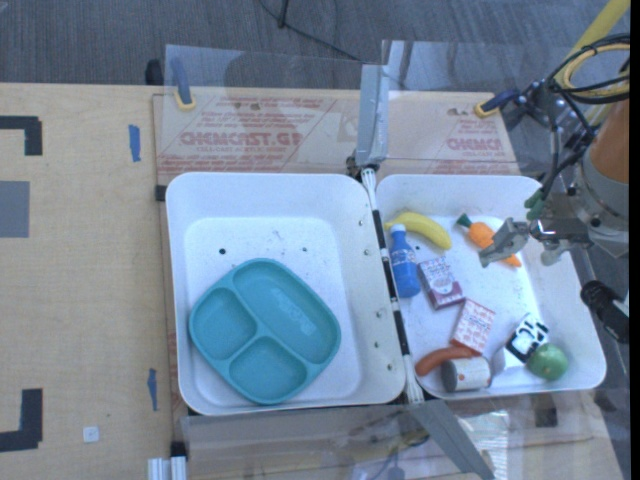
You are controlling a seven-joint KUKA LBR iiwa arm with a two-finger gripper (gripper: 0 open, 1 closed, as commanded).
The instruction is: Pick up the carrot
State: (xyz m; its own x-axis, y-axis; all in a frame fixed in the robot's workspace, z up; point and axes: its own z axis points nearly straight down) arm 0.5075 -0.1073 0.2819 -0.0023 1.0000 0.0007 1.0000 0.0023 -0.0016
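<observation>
Gripper (512,243) sits over the carrot (484,234), grip state can't tell (banana (422,229) just to its left).

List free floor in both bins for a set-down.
Left bin: bare strip behind and left of the teal tray. Right bin: small patch between banana, carrot and red box; elsewhere crowded, gripper over the carrot.

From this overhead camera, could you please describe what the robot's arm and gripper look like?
The arm enters from the right: a grey body with an orange band above the wrist. Yellow and black cables loop around it. The gripper is grey metal with two slim fingers.
</observation>
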